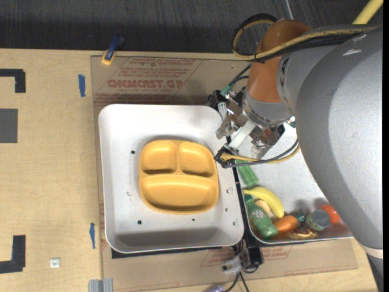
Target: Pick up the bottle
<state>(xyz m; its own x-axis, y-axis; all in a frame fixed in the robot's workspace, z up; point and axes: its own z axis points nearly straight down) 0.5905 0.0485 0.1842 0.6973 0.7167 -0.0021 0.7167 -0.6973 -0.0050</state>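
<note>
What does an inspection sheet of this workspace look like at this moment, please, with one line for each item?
Surface: wooden bench bearing two shallow white bins; left bin, right bin.
Job's things: green plastic bottle lies in the right bin, partly under a yellow toy banana.
Clutter: yellow three-compartment plastic tray in the left bin; orange toy carrot, further small items beside it, too small to name.
Grippers: two-finger gripper hangs over the divide between the bins, nothing seen in it.
Cables: yellow and black cables loop around the wrist.
Surroundings: blue tape marks, black tape marks, dark floor behind the bench.
</note>
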